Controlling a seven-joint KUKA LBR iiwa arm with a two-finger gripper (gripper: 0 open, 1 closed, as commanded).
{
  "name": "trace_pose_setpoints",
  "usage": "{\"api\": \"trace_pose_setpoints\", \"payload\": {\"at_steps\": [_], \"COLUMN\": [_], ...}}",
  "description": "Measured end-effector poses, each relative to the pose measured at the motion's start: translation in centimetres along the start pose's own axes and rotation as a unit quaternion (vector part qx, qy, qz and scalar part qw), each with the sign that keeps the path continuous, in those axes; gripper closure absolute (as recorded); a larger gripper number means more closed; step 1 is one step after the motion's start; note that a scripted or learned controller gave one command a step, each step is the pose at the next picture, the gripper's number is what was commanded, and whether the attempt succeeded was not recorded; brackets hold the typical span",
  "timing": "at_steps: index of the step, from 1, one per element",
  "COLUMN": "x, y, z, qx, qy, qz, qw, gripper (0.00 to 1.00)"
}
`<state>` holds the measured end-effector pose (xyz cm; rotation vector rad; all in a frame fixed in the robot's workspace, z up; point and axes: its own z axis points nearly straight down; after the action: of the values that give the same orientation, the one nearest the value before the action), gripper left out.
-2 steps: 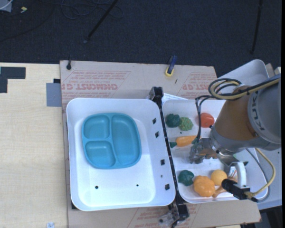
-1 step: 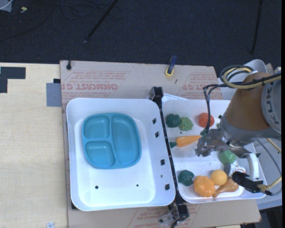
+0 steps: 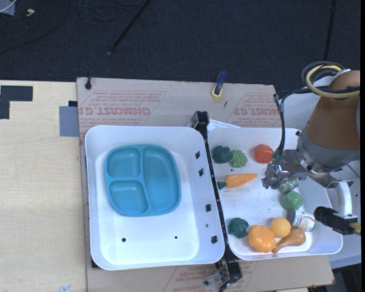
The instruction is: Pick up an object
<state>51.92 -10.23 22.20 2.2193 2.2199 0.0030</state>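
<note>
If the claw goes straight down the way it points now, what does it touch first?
Most likely the round green toy vegetable, which lies just below the claw in the right white bin. Depth is unclear from this slanted view, so it may instead land on bare bin floor beside it.

Divided plate (image 3: 142,180) in left bin (image 3: 100,236); toy foods (image 3: 240,179) in right bin (image 3: 243,140).

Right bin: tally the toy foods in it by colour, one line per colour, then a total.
Green: 4, at
Orange or yellow: 4, a carrot, a ball, a pepper-like piece, a tan gourd
Red: 1, a tomato
Total: 9, with anything under the arm left uncounted.
</note>
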Motion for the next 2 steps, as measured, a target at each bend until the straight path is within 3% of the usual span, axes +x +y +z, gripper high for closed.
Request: {"api": "trace_pose_setpoints", "payload": {"at_steps": [1, 2], "x": [-0.1, 5.0], "y": [0.0, 2.1], "z": [-0.5, 0.5], "qx": [0.003, 0.003], "qy": [0.001, 0.001], "qz": [0.000, -0.002], "qw": [1.0000, 1.0000], "gripper": [1.00, 1.00]}}
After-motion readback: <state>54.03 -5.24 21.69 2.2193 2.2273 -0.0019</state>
